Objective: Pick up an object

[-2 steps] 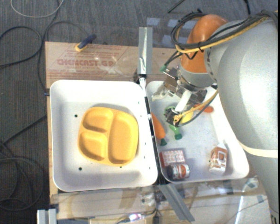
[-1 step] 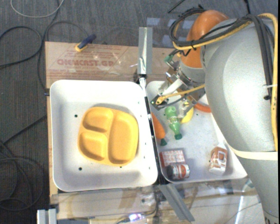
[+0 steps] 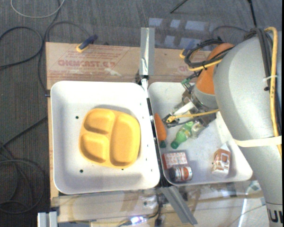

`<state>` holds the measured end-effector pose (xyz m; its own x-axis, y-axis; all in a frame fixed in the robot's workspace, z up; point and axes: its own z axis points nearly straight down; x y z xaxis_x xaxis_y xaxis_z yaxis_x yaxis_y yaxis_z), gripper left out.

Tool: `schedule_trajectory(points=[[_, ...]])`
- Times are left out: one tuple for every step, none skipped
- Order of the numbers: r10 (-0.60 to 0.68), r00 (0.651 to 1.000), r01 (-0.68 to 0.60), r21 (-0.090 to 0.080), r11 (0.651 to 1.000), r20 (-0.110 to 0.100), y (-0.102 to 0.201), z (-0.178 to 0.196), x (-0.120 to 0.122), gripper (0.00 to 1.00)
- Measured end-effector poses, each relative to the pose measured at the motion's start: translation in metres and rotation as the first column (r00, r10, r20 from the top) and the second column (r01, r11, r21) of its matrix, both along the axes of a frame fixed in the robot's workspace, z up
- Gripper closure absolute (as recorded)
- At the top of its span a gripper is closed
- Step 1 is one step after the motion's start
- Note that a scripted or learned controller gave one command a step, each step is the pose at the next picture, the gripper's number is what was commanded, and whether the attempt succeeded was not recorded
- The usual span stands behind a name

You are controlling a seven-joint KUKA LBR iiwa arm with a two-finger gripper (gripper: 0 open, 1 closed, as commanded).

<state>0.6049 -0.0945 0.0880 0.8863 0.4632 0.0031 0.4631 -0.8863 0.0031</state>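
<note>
My gripper (image 3: 193,119) hangs low over the middle of the right bin (image 3: 157,94), below the orange band of the arm. A green bottle (image 3: 183,135) lies right under it, tilted, its cap toward the front left. Whether the gripper touches the bottle is unclear. An orange carrot (image 3: 160,127) lies along the bin's left wall. Near the front are a red packet (image 3: 174,159), a dark red can (image 3: 181,173) and a small white and brown carton (image 3: 221,161).
The left bin (image 3: 66,174) holds a yellow divided tray (image 3: 111,137) at its middle. A metal divider (image 3: 145,56) runs between the bins. The arm's grey body covers the right bin's right side. Cables lie on the floor behind the bench.
</note>
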Motion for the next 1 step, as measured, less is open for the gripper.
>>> schedule_trajectory(points=[[0.154, 0.988, -0.154, 0.0, 0.988, -0.009, -0.0413, 0.0507, 0.0525, 0.0]])
